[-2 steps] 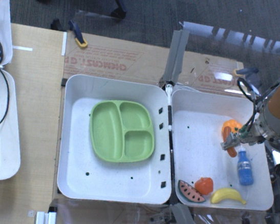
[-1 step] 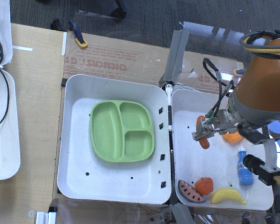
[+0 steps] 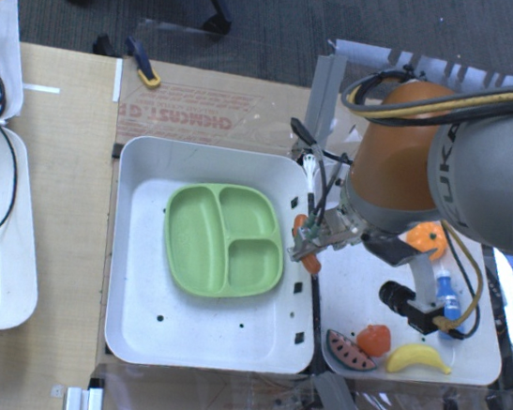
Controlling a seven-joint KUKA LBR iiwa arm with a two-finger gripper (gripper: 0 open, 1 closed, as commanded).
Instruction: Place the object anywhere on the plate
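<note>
Metal two-finger gripper point(image 3: 309, 245) above the wall between the bins, fingers clamped on a small orange carrot-like object point(image 3: 309, 261). Green, three-compartment plastic plate point(image 3: 224, 239) bare in left white bin point(image 3: 135, 258). Lift apparently done; transfer and release remaining.

We count two white bins point(image 3: 126, 257) side by side on the desk point(image 3: 74, 88). One green plate point(image 3: 225, 239) with three compartments lies in the left bin. In the right bin we see one banana point(image 3: 418, 360), one watermelon slice point(image 3: 350, 351), one red fruit point(image 3: 374, 338), one orange toy point(image 3: 425, 238) and one bottle point(image 3: 446, 297).
</note>
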